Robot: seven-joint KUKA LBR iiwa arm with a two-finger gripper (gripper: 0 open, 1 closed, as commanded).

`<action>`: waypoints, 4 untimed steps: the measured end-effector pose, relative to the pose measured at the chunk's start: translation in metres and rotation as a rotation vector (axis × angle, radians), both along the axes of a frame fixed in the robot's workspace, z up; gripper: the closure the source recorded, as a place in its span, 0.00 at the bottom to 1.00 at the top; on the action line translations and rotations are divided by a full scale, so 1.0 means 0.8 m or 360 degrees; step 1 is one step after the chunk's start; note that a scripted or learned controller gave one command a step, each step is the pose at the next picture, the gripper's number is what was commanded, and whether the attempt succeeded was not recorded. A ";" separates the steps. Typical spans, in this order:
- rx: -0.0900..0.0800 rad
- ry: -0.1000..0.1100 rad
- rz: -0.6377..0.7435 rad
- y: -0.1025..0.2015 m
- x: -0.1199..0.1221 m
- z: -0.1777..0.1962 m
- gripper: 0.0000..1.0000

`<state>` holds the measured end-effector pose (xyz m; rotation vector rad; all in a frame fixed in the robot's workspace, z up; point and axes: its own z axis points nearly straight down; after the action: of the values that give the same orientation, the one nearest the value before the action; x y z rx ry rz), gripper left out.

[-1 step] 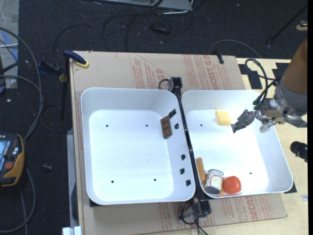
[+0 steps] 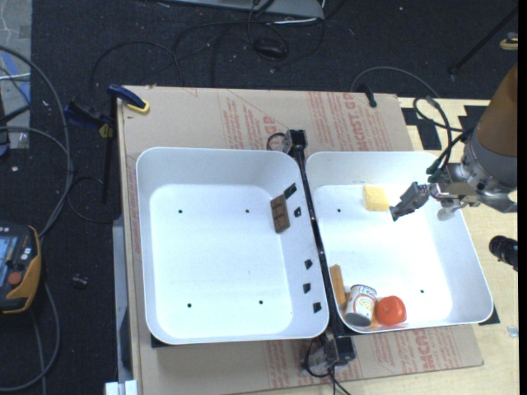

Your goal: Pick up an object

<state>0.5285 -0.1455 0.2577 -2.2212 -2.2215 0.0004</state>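
The gripper (image 2: 409,201) is being held at the right of the frame, grip state unclear; a yellow block (image 2: 376,197) is lying just left, squarish, without clear long axis.

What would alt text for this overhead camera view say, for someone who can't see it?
A grey robot arm's gripper hovers over the right white bin, beside a yellow block. A can, a red ball and an orange stick lie in that bin's near-left corner. A brown bar sits in the left white bin.
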 end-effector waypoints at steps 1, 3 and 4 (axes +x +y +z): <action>0.0001 0.0006 0.0000 0.010 -0.008 -0.062 0.00; 0.0002 0.0008 0.0000 0.017 -0.001 -0.199 0.00; 0.0001 -0.0001 -0.0001 0.017 0.000 -0.183 1.00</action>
<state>0.5288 -0.1318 0.1111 -2.2216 -2.2211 -0.0003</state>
